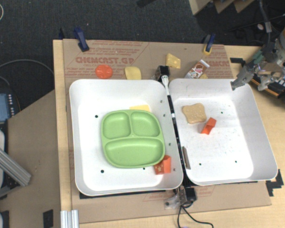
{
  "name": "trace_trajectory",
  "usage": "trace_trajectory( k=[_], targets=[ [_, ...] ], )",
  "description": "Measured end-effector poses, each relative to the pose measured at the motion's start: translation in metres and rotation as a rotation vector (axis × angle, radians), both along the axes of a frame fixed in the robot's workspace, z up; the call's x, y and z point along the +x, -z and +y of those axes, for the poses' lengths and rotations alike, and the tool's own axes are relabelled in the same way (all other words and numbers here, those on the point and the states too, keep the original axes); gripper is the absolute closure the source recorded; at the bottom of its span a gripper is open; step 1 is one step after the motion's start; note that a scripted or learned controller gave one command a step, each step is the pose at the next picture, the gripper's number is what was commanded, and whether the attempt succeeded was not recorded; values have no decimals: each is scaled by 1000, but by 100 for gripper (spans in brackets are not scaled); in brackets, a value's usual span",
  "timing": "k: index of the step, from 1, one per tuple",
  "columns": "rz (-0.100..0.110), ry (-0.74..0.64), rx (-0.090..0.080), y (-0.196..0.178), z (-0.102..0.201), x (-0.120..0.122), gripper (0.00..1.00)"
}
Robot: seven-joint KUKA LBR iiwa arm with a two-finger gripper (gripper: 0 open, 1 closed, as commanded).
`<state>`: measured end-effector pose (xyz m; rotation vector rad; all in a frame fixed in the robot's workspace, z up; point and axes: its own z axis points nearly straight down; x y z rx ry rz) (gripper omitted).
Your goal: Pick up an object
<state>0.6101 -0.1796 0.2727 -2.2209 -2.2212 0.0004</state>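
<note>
Gripper (241, 78) at the right bin's (256, 141) far rim, finger spread impossible to judge, nothing seen held. Toast slice (194, 113) well below-left, flat, roughly square. Orange block (208, 126) just beyond, tilted.

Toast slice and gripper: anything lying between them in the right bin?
Nothing. In the camera view, bare white bin floor runs from the toast slice up-right to the right bin's far corner, where the gripper sits. The small orange block lies below that line.

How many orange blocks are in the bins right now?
2. One orange block sits in the left bin against the green plate's lower right corner; the other lies in the right bin beside the toast.
</note>
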Motion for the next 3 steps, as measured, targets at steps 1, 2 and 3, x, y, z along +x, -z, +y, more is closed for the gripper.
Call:
trace_trajectory(
  k=[1,2,3],
  targets=[
    [14,-5,6,135,66,-21,0],
    [8,2,3,192,60,-46,0],
    [-4,-3,-1,188,80,-21,0]
  ],
)
